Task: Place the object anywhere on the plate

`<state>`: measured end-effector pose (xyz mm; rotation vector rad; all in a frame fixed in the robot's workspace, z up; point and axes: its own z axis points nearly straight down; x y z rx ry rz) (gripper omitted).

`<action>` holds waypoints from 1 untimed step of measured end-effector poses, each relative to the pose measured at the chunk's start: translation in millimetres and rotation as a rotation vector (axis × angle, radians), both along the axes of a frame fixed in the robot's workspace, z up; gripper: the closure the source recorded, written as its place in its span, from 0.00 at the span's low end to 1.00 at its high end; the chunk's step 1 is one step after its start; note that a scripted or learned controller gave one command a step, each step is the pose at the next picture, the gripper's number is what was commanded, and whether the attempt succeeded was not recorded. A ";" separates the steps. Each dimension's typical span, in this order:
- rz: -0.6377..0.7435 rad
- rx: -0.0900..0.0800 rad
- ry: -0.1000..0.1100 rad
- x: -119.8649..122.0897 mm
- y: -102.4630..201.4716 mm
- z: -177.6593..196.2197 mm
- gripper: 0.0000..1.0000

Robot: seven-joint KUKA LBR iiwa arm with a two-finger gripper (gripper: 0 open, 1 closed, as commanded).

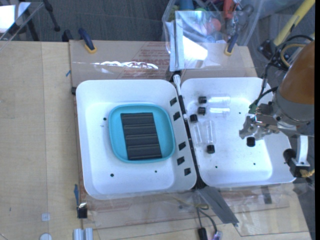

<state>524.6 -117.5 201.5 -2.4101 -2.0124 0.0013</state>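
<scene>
Right bin (260,171) holds 4 clear vials (205,134); end effector (250,134) state unclear.

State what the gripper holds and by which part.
It cannot be told. The gripper hangs low over the right bin, with a small black thing at its tip; the vials lie apart, to its left.

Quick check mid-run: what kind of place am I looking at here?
Likely a robotics lab bench: two white bins clamped to a wooden table, the gripper over clear vials, a clutter-filled plastic tub behind.
</scene>
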 end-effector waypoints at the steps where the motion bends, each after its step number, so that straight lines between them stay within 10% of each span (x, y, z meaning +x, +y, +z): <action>1: 0.000 0.000 0.000 0.0 0.0 0.0 0.00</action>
